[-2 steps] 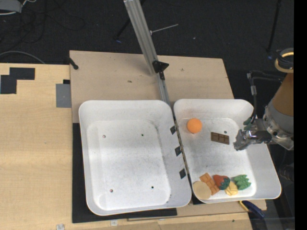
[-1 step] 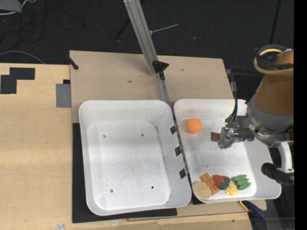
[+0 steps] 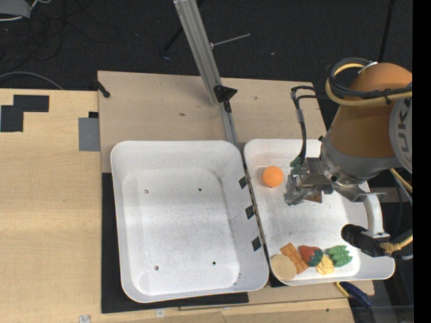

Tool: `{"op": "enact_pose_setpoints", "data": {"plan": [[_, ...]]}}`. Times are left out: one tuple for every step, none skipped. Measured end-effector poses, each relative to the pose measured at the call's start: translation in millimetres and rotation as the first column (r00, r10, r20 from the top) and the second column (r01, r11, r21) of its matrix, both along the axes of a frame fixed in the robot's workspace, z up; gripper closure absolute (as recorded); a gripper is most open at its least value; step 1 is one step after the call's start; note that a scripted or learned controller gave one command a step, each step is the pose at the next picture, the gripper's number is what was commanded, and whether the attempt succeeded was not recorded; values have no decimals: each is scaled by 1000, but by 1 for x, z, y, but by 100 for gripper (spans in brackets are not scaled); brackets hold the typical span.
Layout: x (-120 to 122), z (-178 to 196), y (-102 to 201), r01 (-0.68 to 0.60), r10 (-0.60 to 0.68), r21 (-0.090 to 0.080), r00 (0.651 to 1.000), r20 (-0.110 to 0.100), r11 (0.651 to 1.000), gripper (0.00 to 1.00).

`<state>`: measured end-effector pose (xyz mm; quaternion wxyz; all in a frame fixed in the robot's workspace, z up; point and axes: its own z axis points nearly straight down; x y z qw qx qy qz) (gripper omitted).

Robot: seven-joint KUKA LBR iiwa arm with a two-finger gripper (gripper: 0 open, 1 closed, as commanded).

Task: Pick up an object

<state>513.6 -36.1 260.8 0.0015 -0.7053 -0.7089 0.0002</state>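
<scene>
An orange ball [image 3: 273,176] rests in the right bin [image 3: 316,222], near its back left part. My gripper [image 3: 297,192] hangs over the same bin just right of the ball, a small gap apart from it. A cluster of small toys lies at the bin's front edge: a tan disc [image 3: 283,268], an orange piece [image 3: 292,254], a red piece [image 3: 310,254], a yellow piece [image 3: 325,265] and a green piece [image 3: 340,254].
The left bin [image 3: 182,221] sits beside the right one, with black clips [image 3: 250,211] along the shared rim. A slanted aluminium post [image 3: 202,49] rises behind the bins. The arm's orange and grey body [image 3: 367,123] looms over the right bin's right side.
</scene>
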Motion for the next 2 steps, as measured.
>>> {"op": "enact_pose_setpoints", "data": {"plan": [[1, -17, 50, 1, -1, 0, 1000, -4, 1000, 100], [5, -12, 107, 0, 0, 0, 1000, -1, 1000, 100]]}}
